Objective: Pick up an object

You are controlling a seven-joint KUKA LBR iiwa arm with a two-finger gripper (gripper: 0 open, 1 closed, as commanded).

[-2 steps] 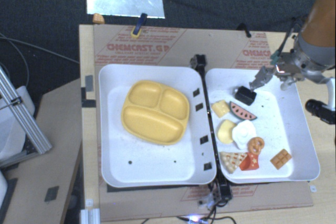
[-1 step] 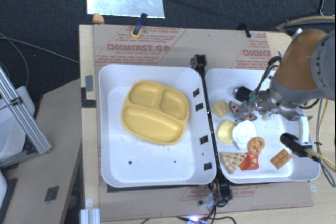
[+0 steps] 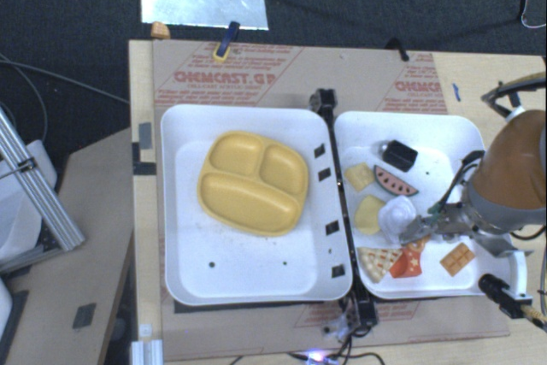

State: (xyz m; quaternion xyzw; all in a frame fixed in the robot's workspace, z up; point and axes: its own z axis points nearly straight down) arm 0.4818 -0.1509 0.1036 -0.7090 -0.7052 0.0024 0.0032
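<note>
The right bin (image 3: pixel 461 132) holds several small toy foods. A black block (image 3: pixel 398 155) lies at the back, with a watermelon slice (image 3: pixel 397 183) just in front of it. Two pale yellow cheese pieces (image 3: pixel 360 177) (image 3: pixel 368 214) sit at the bin's left side. A pizza slice (image 3: pixel 377 261) and a red piece (image 3: pixel 408 262) lie near the front wall, and a brown waffle square (image 3: pixel 457 258) lies to their right. My gripper (image 3: pixel 418 228) reaches in from the right, low over the bin, between a clear round item (image 3: pixel 394 215) and the red piece.
The left bin (image 3: pixel 184 269) holds a yellow divided plate (image 3: pixel 254 181). A black clip rail (image 3: pixel 329 175) runs between the bins. The arm's grey body (image 3: pixel 513 175) covers the right bin's right side. Cardboard (image 3: pixel 282 73) lies beneath both bins.
</note>
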